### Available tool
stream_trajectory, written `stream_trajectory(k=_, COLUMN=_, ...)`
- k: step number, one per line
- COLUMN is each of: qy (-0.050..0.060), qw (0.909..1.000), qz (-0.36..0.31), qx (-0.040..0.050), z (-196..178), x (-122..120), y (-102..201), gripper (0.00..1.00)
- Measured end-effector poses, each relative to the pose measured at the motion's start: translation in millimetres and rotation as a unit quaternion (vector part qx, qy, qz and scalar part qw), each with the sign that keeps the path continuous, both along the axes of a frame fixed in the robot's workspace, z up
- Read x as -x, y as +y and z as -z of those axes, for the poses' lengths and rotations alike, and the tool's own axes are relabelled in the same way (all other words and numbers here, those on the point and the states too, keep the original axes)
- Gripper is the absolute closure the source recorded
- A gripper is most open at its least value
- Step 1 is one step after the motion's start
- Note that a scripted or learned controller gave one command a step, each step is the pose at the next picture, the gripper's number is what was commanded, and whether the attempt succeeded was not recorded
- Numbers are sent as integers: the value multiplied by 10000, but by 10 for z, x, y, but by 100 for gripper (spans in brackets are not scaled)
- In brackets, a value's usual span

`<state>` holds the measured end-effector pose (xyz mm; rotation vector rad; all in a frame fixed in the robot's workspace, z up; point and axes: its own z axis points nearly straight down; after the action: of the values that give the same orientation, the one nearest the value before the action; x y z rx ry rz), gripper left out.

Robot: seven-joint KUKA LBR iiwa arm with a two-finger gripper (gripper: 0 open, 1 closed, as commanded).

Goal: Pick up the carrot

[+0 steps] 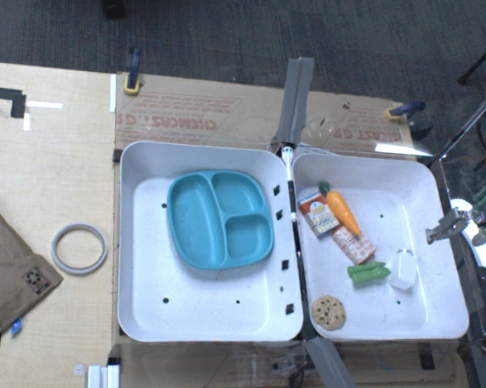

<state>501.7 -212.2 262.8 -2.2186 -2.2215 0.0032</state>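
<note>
Dark carpet lay behind a wooden counter [46, 159] that carried two shallow white bins side by side. Carrot [341, 212] sat in the right bin [433, 327], toward its upper left, orange body slanting down-right, green top pointing up-left, resting on or against a small snack box [318, 216]. Just below that lay a pinkish wrapped bar [357, 248], then a green veggie piece [368, 273], a small white object [403, 271] beside it, and a cookie [328, 313] near the bin's front left corner. Left bin [135, 306] held a teal divided plate [221, 219]. A tape ring [79, 247] and a brown paper bag [4, 280] sat on the counter to the left. At the right edge of the right bin a metallic piece, likely the gripper [446, 226], hung well apart from the carrot; too small and blurred to tell whether the jaws were spread or pressed together. Judgement: the pick had not started, carrot untouched, nothing lifted. Whole approach, descent, grasp and lift were left to do.
</note>
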Motion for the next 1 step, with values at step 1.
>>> stream_trajectory(k=1, qy=-2, qw=9953, qz=-967, qx=-3, z=789, x=-517, y=511, gripper=0)
